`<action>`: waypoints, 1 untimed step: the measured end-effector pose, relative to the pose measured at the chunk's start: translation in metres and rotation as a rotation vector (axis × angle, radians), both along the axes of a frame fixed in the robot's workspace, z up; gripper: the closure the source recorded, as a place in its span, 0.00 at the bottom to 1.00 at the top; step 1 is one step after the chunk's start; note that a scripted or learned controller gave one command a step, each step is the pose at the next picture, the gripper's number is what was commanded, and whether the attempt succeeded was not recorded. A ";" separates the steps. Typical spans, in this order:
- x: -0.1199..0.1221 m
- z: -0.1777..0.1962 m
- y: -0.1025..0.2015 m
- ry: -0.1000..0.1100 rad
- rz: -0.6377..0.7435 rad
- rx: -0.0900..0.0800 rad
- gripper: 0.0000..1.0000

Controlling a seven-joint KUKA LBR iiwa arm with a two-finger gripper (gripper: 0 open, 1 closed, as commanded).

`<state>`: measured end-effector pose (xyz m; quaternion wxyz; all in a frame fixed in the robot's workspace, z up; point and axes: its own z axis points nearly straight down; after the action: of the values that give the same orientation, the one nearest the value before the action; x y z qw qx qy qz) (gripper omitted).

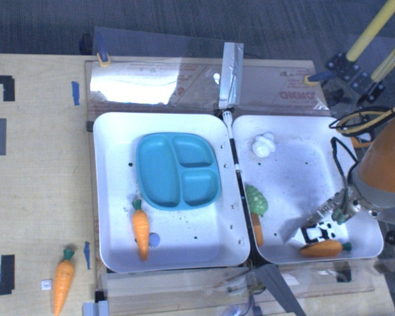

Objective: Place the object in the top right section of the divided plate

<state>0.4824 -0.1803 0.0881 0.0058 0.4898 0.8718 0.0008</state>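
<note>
Right bin (296, 170), lower right of frame: pincer (326, 231) low over an orange carrot (324, 247), long axis left-right, just below it. Grip state: cannot tell. Blue plate (178, 170): left bin, well apart, upper left of pincer.

- Red printed lettering (291, 95) stood upside down on the clear panel (276, 87) behind the right bin (296, 157); it was too blurred to read for certain.
- A smaller line of red print (293, 75) sat above it on that panel, illegible.
- Nothing else carried readable text, numbers or brand marks.
</note>
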 end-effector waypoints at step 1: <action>0.000 0.099 0.106 0.003 0.156 0.004 1.00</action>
<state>0.4821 -0.0745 0.1869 0.0035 0.4204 0.9073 0.0023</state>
